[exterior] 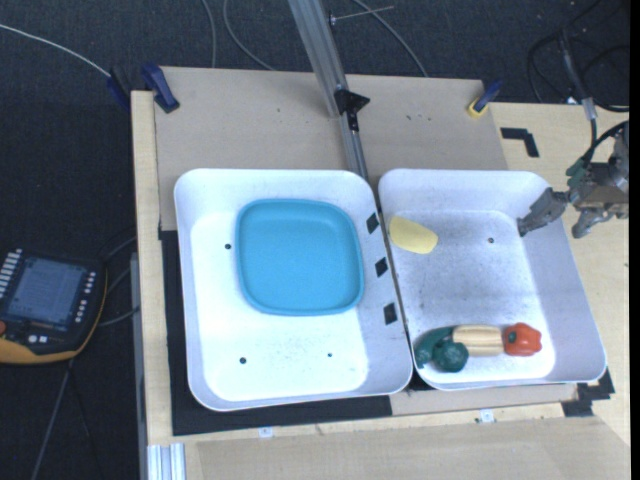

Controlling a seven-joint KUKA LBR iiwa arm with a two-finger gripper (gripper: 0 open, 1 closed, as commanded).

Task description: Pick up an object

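My gripper (562, 220) hovers at the right rim of the right bin (470, 183), its two dark fingers spread apart with nothing between them. A pale yellow lump (413, 235) lies at the bin's upper left. Along the bin's near edge sit a dark green piece (441, 352), a tan roll-shaped piece (478, 340) and a red tomato-like piece (521, 340), side by side and touching. All of them are well away from the gripper.
The left bin (200, 268) holds a blue square plate (299, 256). A metal pole (325, 43) slants down to the gap between the bins. Cables lie on the dark floor, and a handheld pendant (45, 303) rests at the far left.
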